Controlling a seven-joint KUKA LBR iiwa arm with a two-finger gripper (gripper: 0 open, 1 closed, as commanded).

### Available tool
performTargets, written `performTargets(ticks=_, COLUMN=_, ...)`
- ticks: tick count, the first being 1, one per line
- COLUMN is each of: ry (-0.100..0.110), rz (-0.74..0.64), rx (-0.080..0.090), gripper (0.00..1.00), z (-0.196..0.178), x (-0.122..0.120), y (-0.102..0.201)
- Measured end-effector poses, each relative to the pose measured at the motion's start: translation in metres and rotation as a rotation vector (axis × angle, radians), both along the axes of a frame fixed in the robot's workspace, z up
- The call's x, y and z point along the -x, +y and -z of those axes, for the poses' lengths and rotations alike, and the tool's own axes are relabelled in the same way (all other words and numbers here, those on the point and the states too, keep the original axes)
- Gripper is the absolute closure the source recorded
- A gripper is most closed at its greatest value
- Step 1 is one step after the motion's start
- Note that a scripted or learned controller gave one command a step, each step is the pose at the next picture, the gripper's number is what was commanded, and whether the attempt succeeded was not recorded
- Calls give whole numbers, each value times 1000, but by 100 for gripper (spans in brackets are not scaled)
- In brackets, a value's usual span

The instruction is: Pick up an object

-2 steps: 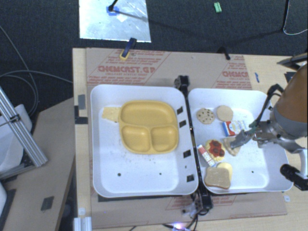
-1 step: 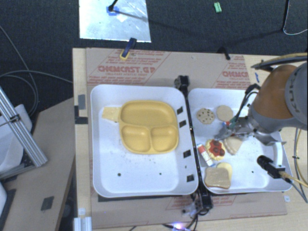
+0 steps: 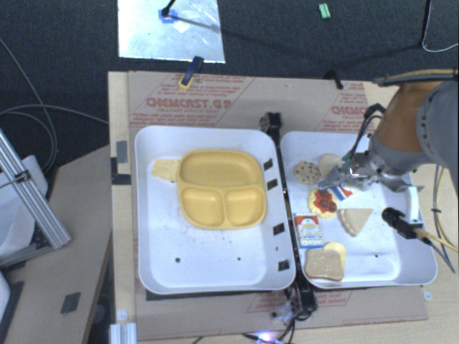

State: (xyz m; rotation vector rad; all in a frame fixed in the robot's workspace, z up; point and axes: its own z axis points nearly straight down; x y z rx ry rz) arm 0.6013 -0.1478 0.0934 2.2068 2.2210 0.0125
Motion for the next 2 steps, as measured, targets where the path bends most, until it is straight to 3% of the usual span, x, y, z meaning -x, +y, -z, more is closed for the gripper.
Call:
performTargets(ticks=1, ry=-3, rz=6, rx=4, gripper=0, z=0, x=-63, y=41)
performTargets(ticks=2, ry=-14, rz=-1, rx=1, gripper=100, z=-14, x=-67, y=45)
